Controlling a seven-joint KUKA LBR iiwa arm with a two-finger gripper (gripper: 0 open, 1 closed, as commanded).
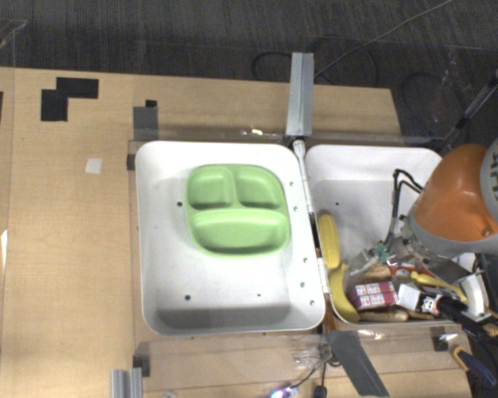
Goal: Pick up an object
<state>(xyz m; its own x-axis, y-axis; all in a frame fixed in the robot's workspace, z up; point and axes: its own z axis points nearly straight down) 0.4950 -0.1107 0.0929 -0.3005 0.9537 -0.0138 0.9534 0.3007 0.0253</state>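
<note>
The right bin (357, 177) holds a small pile at its near end. A yellow corn-like piece (328, 239) lies along the bin's left wall, with a yellow banana (340, 298) curving below it. A dark red packet (373, 294) lies beside the banana. The arm's orange band (461, 197) hangs over this bin, and my gripper (382, 259) reaches down into the pile just above the red packet. The wrist hides its tips. In the left bin (162, 222) rests a green divided plate (236, 210).
A metal post (300, 94) stands at the back between the two bins. The wooden bench (58, 247) stretches to the left. Cables trail at the right bin's near right corner (473, 330).
</note>
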